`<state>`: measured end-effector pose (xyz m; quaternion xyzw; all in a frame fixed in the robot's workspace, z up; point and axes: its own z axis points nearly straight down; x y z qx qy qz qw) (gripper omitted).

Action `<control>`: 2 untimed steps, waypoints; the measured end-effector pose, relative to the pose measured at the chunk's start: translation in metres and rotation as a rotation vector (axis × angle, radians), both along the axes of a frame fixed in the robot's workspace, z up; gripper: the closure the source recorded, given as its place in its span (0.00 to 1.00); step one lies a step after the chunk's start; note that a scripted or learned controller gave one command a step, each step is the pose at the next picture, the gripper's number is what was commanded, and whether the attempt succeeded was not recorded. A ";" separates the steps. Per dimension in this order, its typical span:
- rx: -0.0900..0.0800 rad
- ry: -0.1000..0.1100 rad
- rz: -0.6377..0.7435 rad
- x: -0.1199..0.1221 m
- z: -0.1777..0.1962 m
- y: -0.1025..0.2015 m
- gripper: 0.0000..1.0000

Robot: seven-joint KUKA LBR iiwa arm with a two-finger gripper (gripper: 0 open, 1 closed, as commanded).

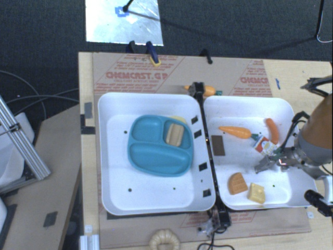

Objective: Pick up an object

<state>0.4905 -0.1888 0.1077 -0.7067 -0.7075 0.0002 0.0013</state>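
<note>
Left bin [112, 155]: blue divided plate [156, 150] w/ a tan bread-like piece [175, 134] in its upper-right compartment. Right bin [283, 108]: brown card [218, 145] near the divider, toy carrot [235, 132] lying across, toast slice [238, 183] and cracker [256, 192] by the near edge. Gripper [264, 165] sits just right of and above the toast; can't tell its spread. White floor, room around the toast, so likely nearest target.

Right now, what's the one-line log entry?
end effector: low in right bin | grasp: none seen | nearest: red packet, cracker
</note>
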 end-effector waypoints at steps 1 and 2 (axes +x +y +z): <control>0.000 -0.001 0.000 0.000 -0.025 0.000 0.00; -0.003 -0.006 -0.001 0.002 -0.012 0.000 1.00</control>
